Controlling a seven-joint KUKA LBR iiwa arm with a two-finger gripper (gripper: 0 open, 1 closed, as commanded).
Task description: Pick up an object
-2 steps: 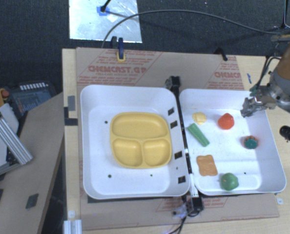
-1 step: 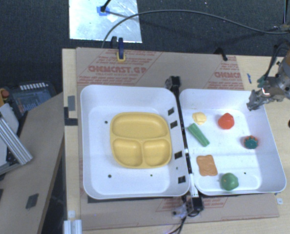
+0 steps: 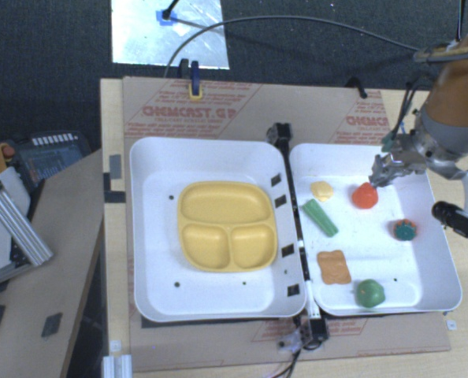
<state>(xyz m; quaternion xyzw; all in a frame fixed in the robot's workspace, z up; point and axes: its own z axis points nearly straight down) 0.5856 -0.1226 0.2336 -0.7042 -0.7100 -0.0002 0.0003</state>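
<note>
Glossy white plastic bins (image 3: pixel 210 152) hold a smooth matt yellow plastic tray (image 3: pixel 226 225) on printed cardboard (image 3: pixel 242 109).

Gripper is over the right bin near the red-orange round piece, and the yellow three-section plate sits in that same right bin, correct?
Not quite. In the camera view the yellow three-section plastic plate lies in the left white bin, not the right one. The rest holds: the gripper is over the right white bin, just above and right of the red-orange round piece.
</note>
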